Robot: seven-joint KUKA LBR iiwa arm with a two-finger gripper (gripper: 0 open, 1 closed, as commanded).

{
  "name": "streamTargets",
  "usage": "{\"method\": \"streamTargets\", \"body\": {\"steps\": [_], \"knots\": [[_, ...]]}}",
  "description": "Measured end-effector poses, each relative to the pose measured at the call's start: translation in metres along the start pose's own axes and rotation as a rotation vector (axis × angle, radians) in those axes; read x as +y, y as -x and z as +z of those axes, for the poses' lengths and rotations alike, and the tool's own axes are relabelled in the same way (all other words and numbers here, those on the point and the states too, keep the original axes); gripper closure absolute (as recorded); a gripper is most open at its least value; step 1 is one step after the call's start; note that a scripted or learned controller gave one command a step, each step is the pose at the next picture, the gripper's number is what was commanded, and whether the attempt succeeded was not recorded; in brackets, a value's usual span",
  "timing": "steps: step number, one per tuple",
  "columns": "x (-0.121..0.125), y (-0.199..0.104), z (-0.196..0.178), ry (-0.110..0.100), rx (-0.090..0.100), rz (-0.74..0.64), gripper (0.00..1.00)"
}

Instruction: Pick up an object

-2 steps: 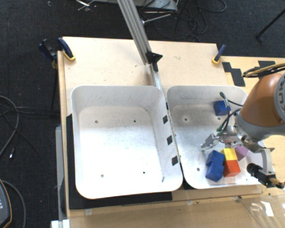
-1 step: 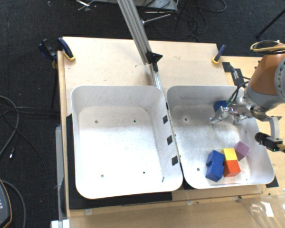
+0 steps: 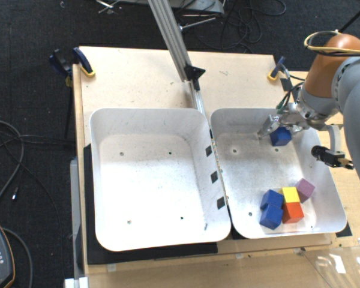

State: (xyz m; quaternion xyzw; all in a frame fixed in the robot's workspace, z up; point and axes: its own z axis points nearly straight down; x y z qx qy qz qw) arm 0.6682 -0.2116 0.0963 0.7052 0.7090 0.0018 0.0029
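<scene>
My gripper (image 3: 279, 129) hangs over the back part of the right bin (image 3: 240, 161), reaching in from the right. A small blue cube (image 3: 281, 138) sits between its fingertips, and the fingers are closed against it. Near the front right corner of the same bin lies a cluster of blocks: a larger blue block (image 3: 271, 209), a yellow cube (image 3: 290, 195), an orange cube (image 3: 293, 212) and a purple cube (image 3: 305, 189).
The left bin (image 3: 108, 161) stands beside the right one, sharing a raised middle wall. A slanted metal pole (image 3: 171, 32) rises from the bench behind the bins. Clamps sit at the bench's back corners (image 3: 84, 62).
</scene>
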Motion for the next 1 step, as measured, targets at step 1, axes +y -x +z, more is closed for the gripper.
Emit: {"method": "streamTargets", "body": {"steps": [1], "knots": [[-0.0014,0.0011,-0.0105,-0.002,-0.002,0.000,1.00]]}}
